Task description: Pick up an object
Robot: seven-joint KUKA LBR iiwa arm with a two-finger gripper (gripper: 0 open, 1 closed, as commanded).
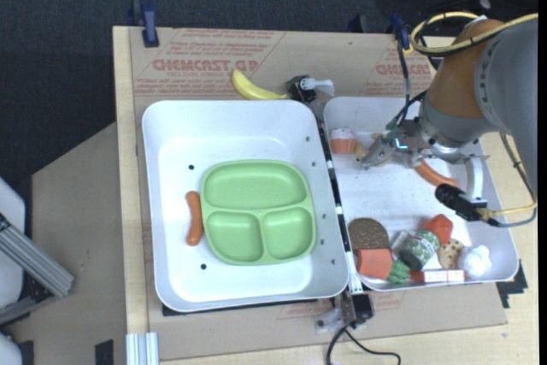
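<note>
My gripper (376, 153) hangs low over the upper part of the right bin (504, 209), with the grey arm and its orange band (457, 85) behind it. A small orange and white cup (343, 141) sits just left of the gripper, apart from it. An orange carrot (431, 173) lies just right of it, partly under the arm. Along the bin's near end lie a brown cookie (367, 232), a red block (373, 261), a green piece (399, 272), a small can (419, 248), a red piece (439, 226) and a white lump (476, 260).
The left bin (162, 141) holds a green divided plate (256, 211) and an orange sausage (194, 218) beside it. A banana (256, 89) and a small black and white object (308, 86) lie on the bench behind the bins. Cables (491, 214) trail from the arm over the right bin.
</note>
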